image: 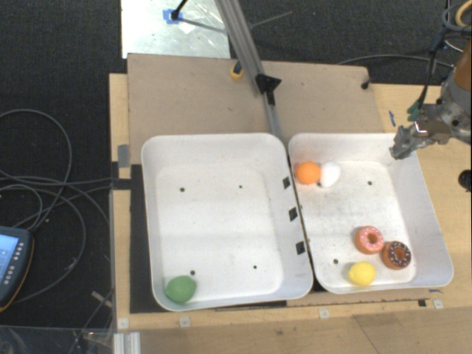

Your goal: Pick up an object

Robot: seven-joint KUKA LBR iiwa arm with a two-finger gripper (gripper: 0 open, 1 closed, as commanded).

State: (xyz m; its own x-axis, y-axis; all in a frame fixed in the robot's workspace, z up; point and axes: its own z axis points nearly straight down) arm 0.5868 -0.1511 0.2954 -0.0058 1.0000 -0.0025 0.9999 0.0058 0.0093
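Observation:
The right bin [424, 198] holds an orange ball [307, 172] touching a white ball [329, 174] near its back left corner. Toward its front right lie a pink-frosted donut [369, 239], a chocolate donut [397, 254] and a yellow lemon-like object [361, 273]. A green ball [180, 288] rests in the front left corner of the left bin [155, 198]. My gripper [405, 143] hangs at the back right rim of the right bin, away from every object, with nothing visible in it.
A slanted metal pole [243, 39] crosses the board behind the bins. Black clips [293, 213] line the seam between the bins. Cables and a handheld pendant [11, 260] lie on the floor at left.

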